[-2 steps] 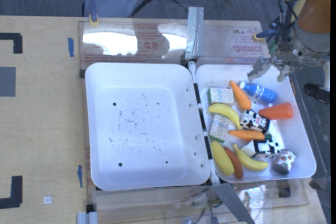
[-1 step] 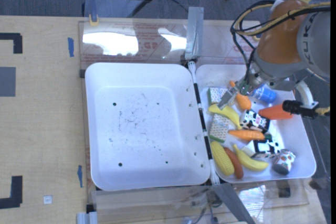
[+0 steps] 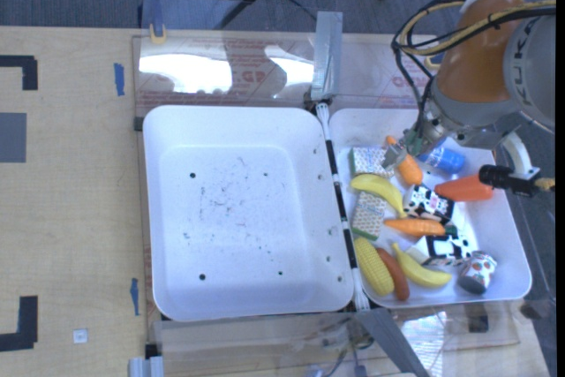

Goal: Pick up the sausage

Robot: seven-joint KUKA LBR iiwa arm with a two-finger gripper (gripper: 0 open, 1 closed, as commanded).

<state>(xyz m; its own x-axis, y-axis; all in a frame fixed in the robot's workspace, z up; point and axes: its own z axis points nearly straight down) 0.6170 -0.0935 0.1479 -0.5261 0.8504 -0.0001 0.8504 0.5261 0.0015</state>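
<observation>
The arm (image 3: 481,66) reaches in over the right bin (image 3: 516,234), its orange band sitting above the bin's far edge. The gripper (image 3: 411,146) hangs low over the far part of that bin, just above a small carrot (image 3: 410,169); whether it is open or closed cannot be told, and nothing can be seen held in it.

The sausage (image 3: 395,273), a reddish-brown link, lies in the near part of the right bin, close to the bin's near wall. It rests touching a corn cob (image 3: 373,267), which lies on the side toward the divider between the two bins, and just beside a banana (image 3: 422,269) on its other side. The gripper is well apart from it, at the opposite end of the bin.

Other items crowd the right bin: a second banana (image 3: 378,190) near the divider side, a long carrot (image 3: 415,226) in the middle, a black-and-white cow toy (image 3: 427,204) just beyond that carrot, a red pepper (image 3: 463,189) toward the outer wall, and a blue bottle (image 3: 444,160) near the gripper. A grey and red object (image 3: 475,271) lies in the near outer corner.

The left bin (image 3: 238,207) adjoins the right bin along the divider
</observation>
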